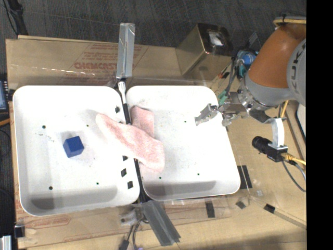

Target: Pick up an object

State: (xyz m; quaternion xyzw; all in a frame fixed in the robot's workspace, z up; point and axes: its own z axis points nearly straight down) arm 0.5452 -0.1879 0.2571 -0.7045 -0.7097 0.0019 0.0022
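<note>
A pink cloth (136,137) lies draped across the divider between the two white bins, with most of it in the right bin (208,176). A small blue cube (73,146) sits in the left bin (31,186), left of the cloth. My gripper (205,115) hangs over the right bin's upper right part, well to the right of the cloth and apart from it. Nothing shows in its grasp.
A brown cardboard box (200,48) stands behind the right bin. A grey bar (125,51) rises behind the divider. The arm's orange band (276,48) fills the upper right, beyond the right bin's rim.
</note>
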